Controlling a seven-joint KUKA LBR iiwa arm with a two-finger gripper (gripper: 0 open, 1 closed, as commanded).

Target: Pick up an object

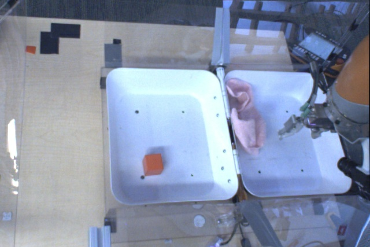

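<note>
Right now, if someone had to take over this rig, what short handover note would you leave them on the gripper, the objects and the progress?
Gripper: over the right bin, right of the pink cloth, with nothing seen between its fingers.
Objects: the pink cloth lies crumpled along the right bin's left wall; an orange block sits in the lower left part of the left bin.
Done: nothing picked up.
Left: pick one object, probably the cloth as it is nearest, close on it and lift it.

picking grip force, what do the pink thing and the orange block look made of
Pink cloth: soft fabric, matte, judging by its folds and crumpled, limp shape. Orange block: looks rigid, matte, with flat faces and sharp edges; plastic, foam or painted wood, can't tell which.
</note>
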